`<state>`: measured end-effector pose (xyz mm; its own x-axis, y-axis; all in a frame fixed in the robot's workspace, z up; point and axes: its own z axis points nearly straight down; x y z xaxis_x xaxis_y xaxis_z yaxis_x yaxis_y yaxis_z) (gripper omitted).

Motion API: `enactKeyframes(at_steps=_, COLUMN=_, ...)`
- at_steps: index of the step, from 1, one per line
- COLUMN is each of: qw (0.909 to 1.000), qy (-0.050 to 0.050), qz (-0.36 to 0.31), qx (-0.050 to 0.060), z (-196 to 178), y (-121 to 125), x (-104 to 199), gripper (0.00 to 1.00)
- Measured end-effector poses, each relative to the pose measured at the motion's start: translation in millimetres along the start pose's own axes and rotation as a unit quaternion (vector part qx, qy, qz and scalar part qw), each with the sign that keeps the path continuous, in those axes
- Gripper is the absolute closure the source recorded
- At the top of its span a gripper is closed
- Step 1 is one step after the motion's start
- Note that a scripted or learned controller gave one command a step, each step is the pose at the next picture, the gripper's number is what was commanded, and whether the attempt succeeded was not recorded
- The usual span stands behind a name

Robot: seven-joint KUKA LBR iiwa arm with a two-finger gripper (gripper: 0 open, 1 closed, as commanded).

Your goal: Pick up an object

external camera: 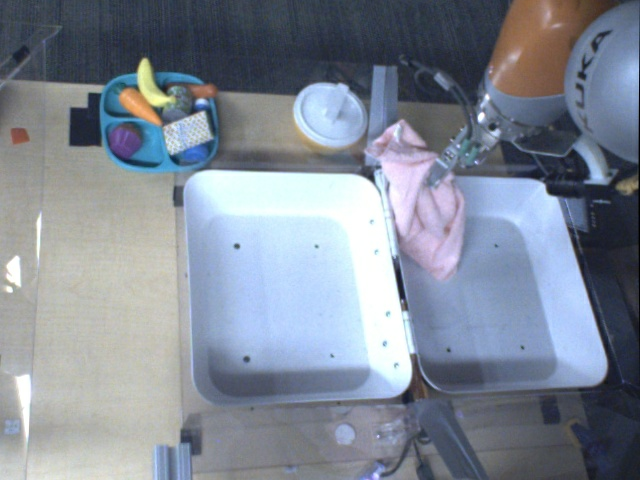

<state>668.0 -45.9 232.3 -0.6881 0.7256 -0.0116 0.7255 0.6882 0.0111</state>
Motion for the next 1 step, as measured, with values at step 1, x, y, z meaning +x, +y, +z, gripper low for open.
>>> enactKeyframes(at_steps=1, qw=0.9999, qy=0.003, qz=-0.014, qx=0.003, z=39.7, y=2.7, x=16.4, gripper=1.0)
